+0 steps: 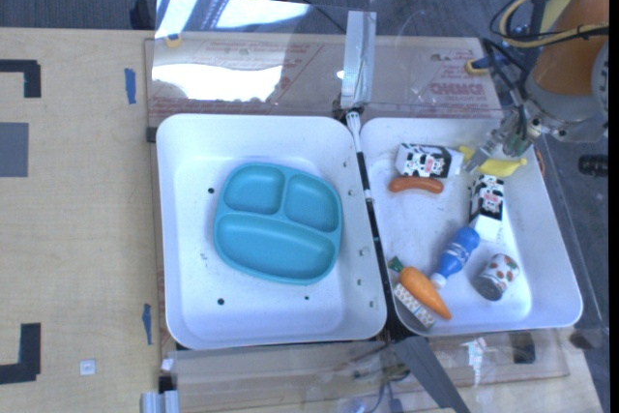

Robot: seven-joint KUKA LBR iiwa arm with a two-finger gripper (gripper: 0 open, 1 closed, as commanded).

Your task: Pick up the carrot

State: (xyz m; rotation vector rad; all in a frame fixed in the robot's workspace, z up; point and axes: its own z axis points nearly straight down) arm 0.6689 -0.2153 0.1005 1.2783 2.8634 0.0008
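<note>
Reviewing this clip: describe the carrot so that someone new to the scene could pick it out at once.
Start at the right-hand shallow white bin and go to its near left corner. The small orange toy carrot lies there at a slant, green top pointing up-left, beside a blue and white bottle. The orange sausage further back is thinner, with no green top.

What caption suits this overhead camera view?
Carrot lies at the right bin's near-left corner; end effector hovers at the far edge.
</note>
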